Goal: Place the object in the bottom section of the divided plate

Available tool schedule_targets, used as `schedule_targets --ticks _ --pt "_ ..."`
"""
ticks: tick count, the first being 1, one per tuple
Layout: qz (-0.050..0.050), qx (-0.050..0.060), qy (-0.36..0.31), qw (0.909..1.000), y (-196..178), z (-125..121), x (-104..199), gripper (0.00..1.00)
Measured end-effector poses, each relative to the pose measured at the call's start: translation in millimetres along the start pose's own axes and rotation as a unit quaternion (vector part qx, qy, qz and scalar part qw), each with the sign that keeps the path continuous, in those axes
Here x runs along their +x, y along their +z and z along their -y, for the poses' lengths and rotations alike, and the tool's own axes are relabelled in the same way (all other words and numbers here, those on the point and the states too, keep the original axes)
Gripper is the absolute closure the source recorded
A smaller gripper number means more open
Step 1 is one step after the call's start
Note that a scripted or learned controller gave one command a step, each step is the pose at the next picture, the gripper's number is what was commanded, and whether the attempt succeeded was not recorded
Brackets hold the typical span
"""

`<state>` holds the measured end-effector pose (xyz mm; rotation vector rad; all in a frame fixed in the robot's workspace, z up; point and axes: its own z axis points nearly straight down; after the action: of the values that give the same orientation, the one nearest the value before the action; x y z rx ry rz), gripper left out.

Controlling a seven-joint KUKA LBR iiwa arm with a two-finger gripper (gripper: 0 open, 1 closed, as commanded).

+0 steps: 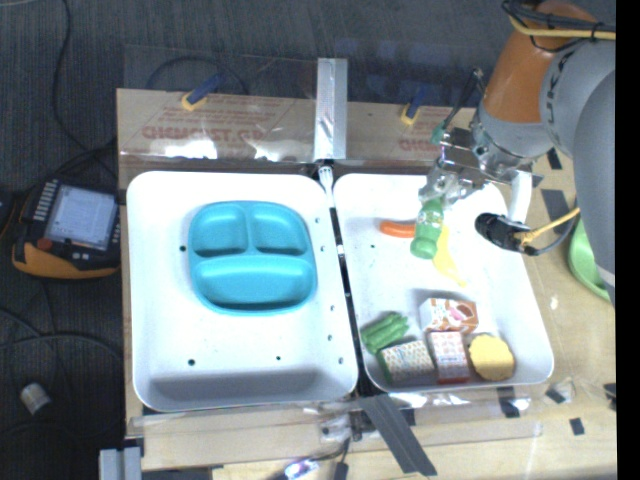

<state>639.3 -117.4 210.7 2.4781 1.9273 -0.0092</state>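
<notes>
Boxes (pixel 432 346) crowd the right bin's (pixel 520 298) near edge; gripper (pixel 437 190) clamps a green bottle (pixel 429 230) above its far edge.

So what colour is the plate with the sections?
Light blue, a turquoise shade. The divided plate shows best in the camera view, sitting in the left bin.

We can read nothing for certain; the red print on the cardboard sheet (pixel 215 128) seems too blurred to decipher.
</notes>
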Motion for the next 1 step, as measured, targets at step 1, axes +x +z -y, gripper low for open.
schedule_targets --ticks 1 --pt "-0.002 0.0 -0.001 1.0 -5.1 0.9 78.3 1.0"
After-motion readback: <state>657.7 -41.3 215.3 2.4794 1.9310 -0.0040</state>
